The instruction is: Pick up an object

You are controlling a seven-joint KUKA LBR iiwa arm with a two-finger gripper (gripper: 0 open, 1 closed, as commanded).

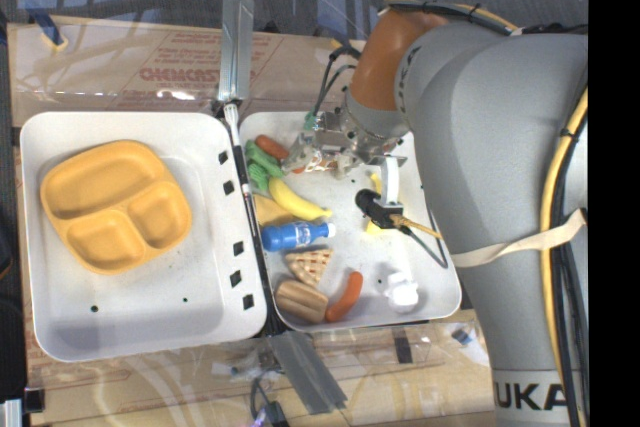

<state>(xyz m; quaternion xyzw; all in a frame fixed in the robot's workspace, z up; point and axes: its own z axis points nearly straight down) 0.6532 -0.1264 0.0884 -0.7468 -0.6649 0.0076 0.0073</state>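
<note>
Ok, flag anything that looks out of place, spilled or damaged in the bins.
Nothing stands out. The yellow divided tray lies flat in the left bin; the toy food, including the banana and blue bottle, is loosely jumbled in the right bin.

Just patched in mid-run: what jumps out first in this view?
The big grey arm with its orange band fills the right side, its end effector low over the far end of the right bin. That bin is crowded with toy food: a banana, a blue bottle, a sausage. The left bin holds a yellow divided tray.
</note>
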